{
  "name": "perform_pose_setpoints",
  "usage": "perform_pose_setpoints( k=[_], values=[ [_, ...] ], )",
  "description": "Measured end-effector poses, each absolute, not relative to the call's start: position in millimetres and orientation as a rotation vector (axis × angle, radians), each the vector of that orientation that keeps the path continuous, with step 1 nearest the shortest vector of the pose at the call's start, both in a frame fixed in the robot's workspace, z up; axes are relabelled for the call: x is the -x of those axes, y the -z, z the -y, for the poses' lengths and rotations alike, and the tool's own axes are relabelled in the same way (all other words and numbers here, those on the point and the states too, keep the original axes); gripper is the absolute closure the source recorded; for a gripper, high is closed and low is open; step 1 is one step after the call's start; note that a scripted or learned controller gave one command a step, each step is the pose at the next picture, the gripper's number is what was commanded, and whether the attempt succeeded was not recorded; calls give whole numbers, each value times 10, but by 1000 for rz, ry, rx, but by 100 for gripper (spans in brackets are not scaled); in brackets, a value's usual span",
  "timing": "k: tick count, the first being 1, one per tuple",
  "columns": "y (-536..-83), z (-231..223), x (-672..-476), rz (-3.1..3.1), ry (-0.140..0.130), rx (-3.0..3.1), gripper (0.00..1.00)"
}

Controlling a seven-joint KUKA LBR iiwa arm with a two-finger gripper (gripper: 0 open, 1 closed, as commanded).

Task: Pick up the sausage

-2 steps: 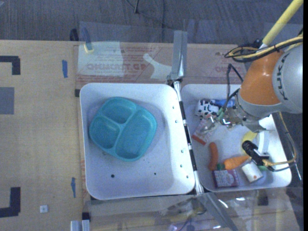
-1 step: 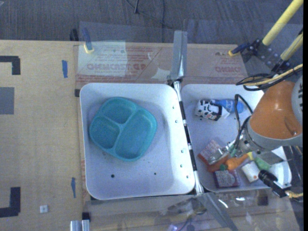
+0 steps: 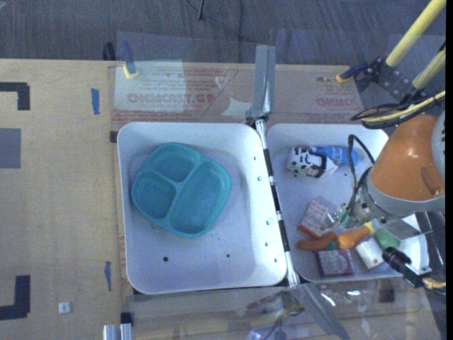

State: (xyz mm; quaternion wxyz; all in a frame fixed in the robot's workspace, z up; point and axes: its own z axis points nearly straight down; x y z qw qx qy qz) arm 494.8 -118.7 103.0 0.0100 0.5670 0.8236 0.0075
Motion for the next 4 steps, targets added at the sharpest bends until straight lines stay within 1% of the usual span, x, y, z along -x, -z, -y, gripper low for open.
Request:
perform_pose_setpoints(
  k=[1, 2, 3, 4],
  values=[
    [-949, 1077, -4841, -2093, -14, -2324, 100],
    [-914, 1079, -4813, -2096, -5, -2331, 0],
    [-988, 1094, -4804, -2093, 1, -2334, 100],
    [-988, 1094, -4803, -2093, 1, -2335, 0]
  ],
)
